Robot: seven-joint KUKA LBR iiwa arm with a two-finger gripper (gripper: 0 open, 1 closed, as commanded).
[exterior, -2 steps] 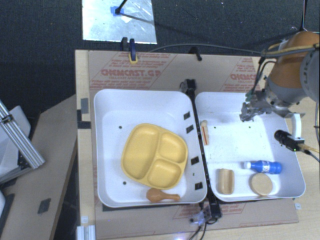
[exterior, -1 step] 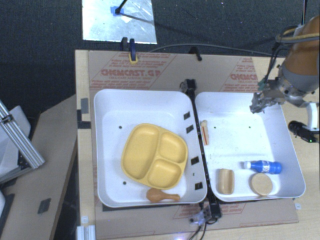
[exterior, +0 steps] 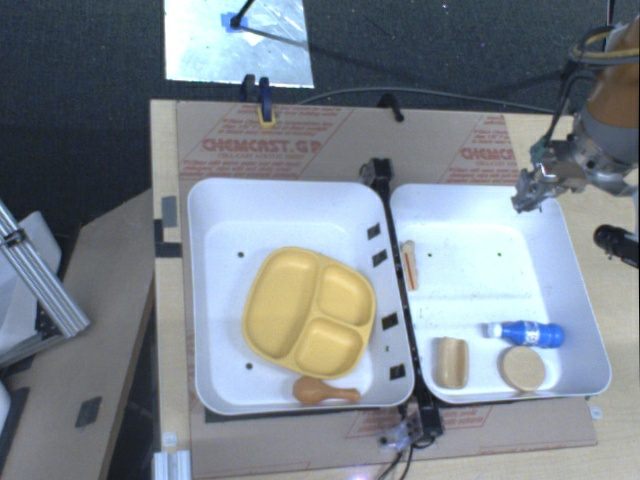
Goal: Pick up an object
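The gripper [exterior: 528, 194] hangs over the far right corner of the right bin [exterior: 560, 258], its arm cut off by the frame edge; it is too small and dark to tell how it is set or whether it carries anything. Near that bin's front lie a blue bottle [exterior: 527, 334], a tan block [exterior: 451, 362], perhaps bread, and a round disc [exterior: 523, 368].

The yellow divided tray [exterior: 308, 316] looks like smooth, glossy plastic; around it the white bin [exterior: 215, 268] is matt plastic; the foil sheet [exterior: 236, 26] behind is shiny, crinkled metal.
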